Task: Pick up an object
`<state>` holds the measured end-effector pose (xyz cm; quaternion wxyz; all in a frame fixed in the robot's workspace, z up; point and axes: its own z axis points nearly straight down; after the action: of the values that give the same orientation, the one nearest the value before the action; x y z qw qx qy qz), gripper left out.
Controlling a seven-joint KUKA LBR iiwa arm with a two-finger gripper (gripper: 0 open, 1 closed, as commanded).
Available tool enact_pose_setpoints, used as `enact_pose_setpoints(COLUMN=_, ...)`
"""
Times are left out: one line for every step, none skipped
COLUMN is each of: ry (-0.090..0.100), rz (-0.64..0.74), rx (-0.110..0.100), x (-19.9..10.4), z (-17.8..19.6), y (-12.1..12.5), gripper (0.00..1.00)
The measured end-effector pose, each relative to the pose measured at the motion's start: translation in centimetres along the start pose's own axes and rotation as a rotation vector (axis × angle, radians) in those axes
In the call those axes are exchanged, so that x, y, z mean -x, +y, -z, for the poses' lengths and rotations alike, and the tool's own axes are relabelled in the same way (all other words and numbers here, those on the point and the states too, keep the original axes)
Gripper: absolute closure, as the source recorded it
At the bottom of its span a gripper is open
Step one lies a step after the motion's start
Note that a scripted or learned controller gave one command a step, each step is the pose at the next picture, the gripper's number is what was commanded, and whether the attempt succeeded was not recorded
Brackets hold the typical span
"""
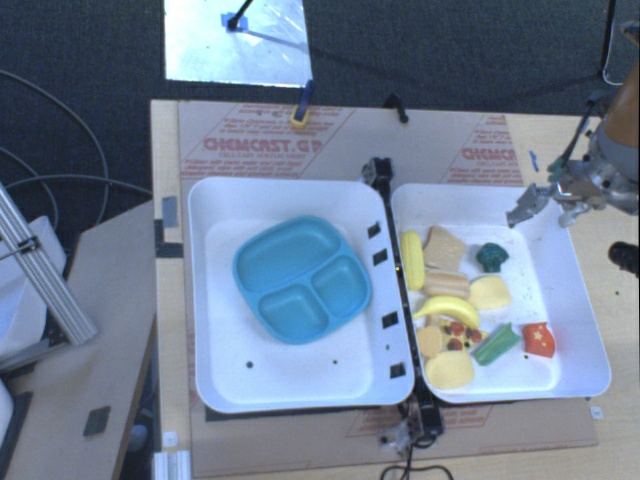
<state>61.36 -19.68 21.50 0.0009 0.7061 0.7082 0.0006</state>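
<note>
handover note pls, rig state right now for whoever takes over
Claw: open, nothing between its fingers, over the upper right corner of the right bin.
Right bin holds the toy food: corn, bread slice, broccoli, banana, green pepper, tomato and other pieces.
Left bin: blue divided plate.
Done: nothing picked yet.
Left: descend, grasp one object, lift.
</note>
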Motion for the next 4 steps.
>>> enact_pose_setpoints(ry=0.002, rz=-0.001, rx=-0.006, x=-1.3, z=-13.7, y=-2.3, gripper=0.0)
enact_pose_setpoints(ry=0.003, rz=-0.002, rx=-0.006, x=-6.0, z=-13.1, y=-8.6, gripper=0.0)
enact_pose_setpoints(ry=-0.001, rz=-0.001, rx=0.01, x=-5.8, z=-11.6, y=-8.0, gripper=1.0)
enact_pose_setpoints(ry=-0.001, rz=-0.001, rx=0.01, x=-5.8, z=-10.7, y=-7.9, gripper=1.0)
